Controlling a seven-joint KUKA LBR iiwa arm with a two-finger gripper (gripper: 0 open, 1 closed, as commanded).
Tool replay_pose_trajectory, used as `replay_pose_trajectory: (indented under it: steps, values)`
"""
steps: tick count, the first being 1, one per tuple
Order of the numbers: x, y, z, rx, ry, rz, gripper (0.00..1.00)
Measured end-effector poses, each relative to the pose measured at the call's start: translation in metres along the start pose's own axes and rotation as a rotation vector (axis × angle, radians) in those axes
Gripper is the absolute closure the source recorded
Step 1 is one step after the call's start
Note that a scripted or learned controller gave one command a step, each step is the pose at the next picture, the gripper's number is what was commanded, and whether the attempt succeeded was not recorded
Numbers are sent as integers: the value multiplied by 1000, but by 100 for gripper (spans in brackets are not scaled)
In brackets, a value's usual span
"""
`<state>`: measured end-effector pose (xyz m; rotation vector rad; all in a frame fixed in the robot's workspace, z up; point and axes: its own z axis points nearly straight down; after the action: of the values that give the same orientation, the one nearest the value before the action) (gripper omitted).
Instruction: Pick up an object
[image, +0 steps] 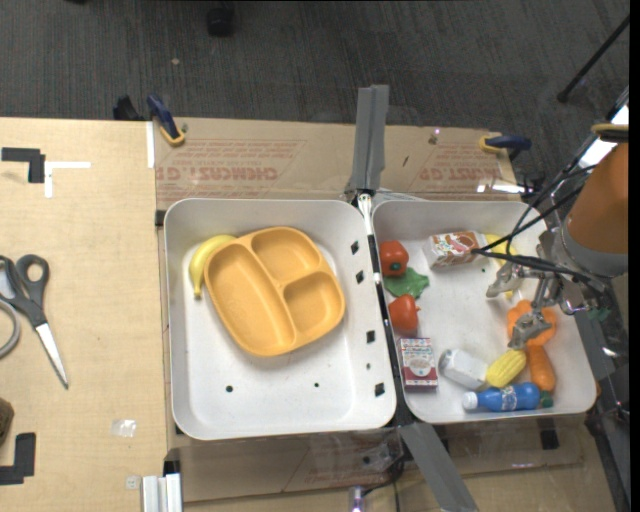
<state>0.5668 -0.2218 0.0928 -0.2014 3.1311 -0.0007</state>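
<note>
My gripper hangs low over the right side of the right bin, reaching in from the right. It is open, its two grey fingertips standing apart. An orange toy piece lies just under and between them, not held. A carrot lies right below it, with a yellow corn cob beside that. Along the bin's front wall lies a blue bottle. A white bottle, a red box, a snack packet and red vegetables fill the rest of the bin.
The left bin holds an orange divided plate with a banana tucked at its left edge. Scissors lie on the wooden bench at far left. Black cables trail across the right bin's back corner.
</note>
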Motion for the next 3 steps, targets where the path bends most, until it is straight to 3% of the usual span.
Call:
replay_pose_trajectory:
  steps: [1, 2, 3]
  values:
    - [-2, 1, -10, 2, -5, -3, 100]
    - [-2, 1, -10, 2, -5, -2, 0]
    - [8, 2, 0, 1, 1, -30, 0]
